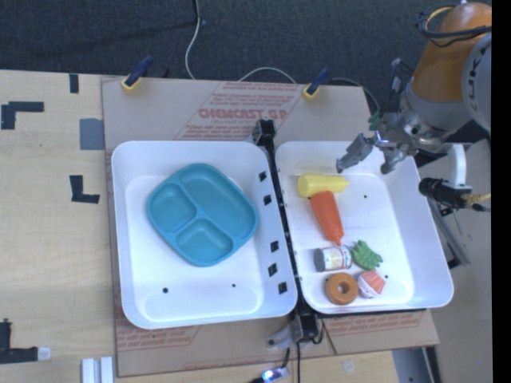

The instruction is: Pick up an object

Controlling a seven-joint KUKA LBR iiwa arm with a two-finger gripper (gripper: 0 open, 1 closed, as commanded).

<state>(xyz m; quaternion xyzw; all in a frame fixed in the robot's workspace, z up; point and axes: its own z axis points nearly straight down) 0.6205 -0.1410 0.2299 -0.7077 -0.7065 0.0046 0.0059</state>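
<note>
The right bin (415, 238) holds a yellow block-like toy (322, 184), an orange carrot (327, 216), a small can (334, 258), a green leafy toy (366, 254), a brown ring donut (342, 288) and a red-and-white piece (371, 282). My gripper (372, 157) hangs above the bin's far right part, to the right of the yellow toy and apart from it. Its two grey fingers (351, 154) are spread open with nothing between them.
The left bin (132, 238) holds a blue divided plate (203, 212). A black divider with clips (274, 206) runs between the bins. Blue-and-yellow clamps (136, 73) pin the cardboard at the back. A cable (451, 191) hangs by the right bin's edge.
</note>
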